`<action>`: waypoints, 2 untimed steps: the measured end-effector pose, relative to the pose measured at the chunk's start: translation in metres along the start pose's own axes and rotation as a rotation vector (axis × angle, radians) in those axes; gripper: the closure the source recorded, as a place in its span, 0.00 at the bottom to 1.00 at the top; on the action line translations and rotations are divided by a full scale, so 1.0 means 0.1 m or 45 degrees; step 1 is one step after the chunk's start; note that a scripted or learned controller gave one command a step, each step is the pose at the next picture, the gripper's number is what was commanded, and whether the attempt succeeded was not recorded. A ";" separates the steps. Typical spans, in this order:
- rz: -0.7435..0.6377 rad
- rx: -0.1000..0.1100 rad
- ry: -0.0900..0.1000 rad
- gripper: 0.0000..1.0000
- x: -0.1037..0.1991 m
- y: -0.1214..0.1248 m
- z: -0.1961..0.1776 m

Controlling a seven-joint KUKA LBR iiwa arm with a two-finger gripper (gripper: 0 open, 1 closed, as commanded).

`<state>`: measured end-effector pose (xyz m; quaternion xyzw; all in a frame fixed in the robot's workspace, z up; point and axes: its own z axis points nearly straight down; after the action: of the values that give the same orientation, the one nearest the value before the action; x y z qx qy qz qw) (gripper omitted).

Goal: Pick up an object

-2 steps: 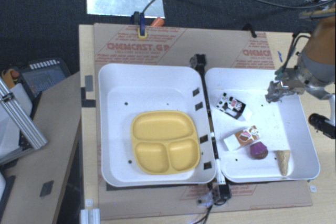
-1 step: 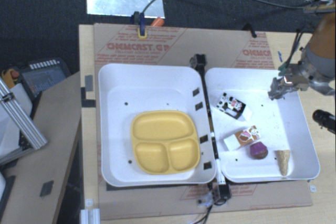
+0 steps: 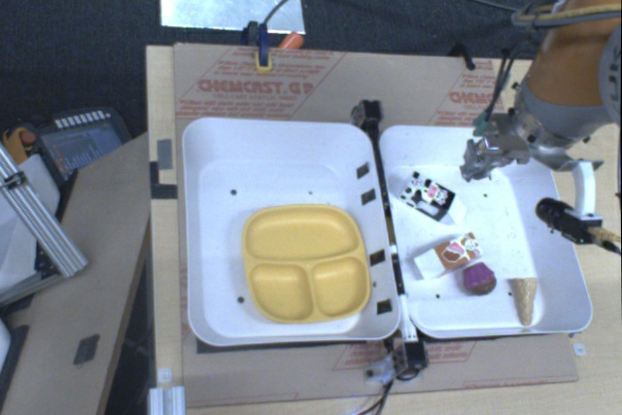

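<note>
Nearest the camera, at the front of the right bin (image 3: 505, 219), lay a pale cone (image 3: 525, 298) with its narrow tip pointing toward the front rim. A small round purple thing (image 3: 477, 280) sat near it on the left. Just behind the purple thing was a white block (image 3: 449, 256) with an orange-brown patch on its top, lying at a slant; whether the two touched could not be told. Farther back in the same bin, toward its left wall, lay a black-and-white toy (image 3: 429, 196), also slanted and apart from the block. The gripper (image 3: 473, 168) hung over the back part of the right bin, near the black-and-white toy but to its right and not touching it. Whether the gripper was open or closed could not be told, because the view was too small and dark there. The arm (image 3: 573, 63), with its orange band, reached in from the right above the bin's far corner. The left bin (image 3: 209, 209) carried a yellow plate (image 3: 306, 262) with three compartments, one long one at the back and two smaller ones in front, resting toward the bin's front right. Both bins stood side by side, their inner walls touching, on a cardboard sheet (image 3: 258, 85) with red lettering, which lay on the pale bench (image 3: 160, 112).
</note>
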<state>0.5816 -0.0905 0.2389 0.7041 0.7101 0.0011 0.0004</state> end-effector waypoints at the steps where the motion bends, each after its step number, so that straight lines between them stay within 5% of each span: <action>1: -0.001 0.002 0.001 1.00 0.52 -0.01 0.11; 2: -0.003 -0.002 0.001 1.00 1.07 0.14 0.04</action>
<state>0.5948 0.0165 0.2352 0.7033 0.7109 0.0019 0.0005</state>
